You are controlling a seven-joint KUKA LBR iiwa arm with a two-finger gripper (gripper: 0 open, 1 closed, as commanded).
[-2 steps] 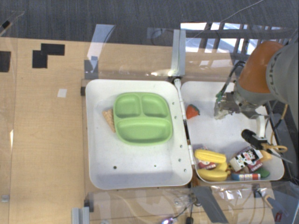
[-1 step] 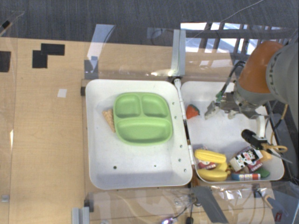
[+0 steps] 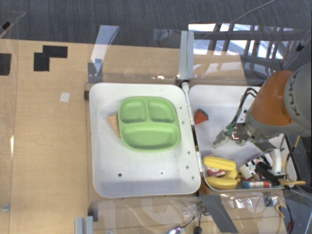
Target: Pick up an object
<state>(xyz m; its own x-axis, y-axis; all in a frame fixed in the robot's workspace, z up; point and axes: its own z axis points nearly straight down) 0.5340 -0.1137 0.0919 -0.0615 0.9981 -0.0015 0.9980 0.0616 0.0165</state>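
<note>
Bench bins: left [image 3: 105, 179] holds green tray [image 3: 148, 123]; pincer [image 3: 220, 139] state unclear over right [image 3: 214, 99].

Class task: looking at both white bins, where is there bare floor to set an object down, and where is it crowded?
Free: the left bin floor in front of the green divided plate. Crowded: the right bin's near corner, with yellow toys, markers and the gripper.

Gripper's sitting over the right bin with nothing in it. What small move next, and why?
Probably ease the gripper down and toward the yellow toy at the right bin's near edge. Its fingers look open and hold nothing, and that toy is the closest large item; the strawberry lies farther off.
</note>
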